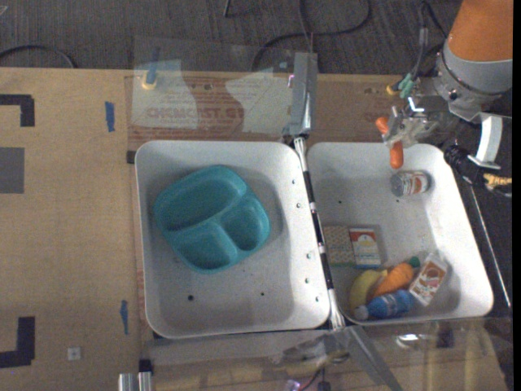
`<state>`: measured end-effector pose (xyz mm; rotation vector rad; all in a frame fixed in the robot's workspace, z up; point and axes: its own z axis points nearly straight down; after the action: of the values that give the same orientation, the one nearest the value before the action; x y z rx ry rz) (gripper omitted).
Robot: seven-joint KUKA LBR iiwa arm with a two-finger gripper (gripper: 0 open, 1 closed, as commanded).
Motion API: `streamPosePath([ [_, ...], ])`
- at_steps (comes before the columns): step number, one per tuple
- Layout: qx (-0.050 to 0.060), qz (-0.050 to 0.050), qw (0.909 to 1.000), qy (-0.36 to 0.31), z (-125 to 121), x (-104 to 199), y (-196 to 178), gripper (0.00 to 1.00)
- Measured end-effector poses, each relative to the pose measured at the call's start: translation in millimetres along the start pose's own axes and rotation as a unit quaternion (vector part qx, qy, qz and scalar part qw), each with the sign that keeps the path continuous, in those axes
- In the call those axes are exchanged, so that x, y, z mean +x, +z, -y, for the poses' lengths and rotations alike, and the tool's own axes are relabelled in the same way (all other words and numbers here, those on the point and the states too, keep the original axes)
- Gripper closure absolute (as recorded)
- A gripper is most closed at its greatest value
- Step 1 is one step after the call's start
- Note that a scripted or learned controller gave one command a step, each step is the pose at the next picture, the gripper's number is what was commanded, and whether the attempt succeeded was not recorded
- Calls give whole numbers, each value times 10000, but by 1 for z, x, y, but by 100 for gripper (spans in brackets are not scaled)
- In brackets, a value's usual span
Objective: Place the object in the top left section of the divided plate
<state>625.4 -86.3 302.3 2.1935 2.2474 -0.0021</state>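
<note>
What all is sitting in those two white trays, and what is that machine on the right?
Bins: 2, white, side by side on the bench; left bin, right bin.
Divided plate: 1, teal, in the left bin.
Can: 1, silvery with a red label, upper part of the right bin.
Flat card: 1, white and red, middle of the right bin.
Banana: 1, yellow, bottom of the right bin.
Carrot: 1, orange, beside the banana.
Bottle: 1, blue, bottom edge.
Small carton: 1, white and red, lower right.
Arm: 1, grey and orange, from the right.
End effector: 1, over the right bin's top edge.
</note>
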Motion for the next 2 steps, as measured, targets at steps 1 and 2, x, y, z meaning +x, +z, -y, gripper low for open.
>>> streamPosePath([
  [1,-2,-10,9968,-805,15,61,73,100],
  [2,-16,-3,9999,161,2,97,2,100],
])
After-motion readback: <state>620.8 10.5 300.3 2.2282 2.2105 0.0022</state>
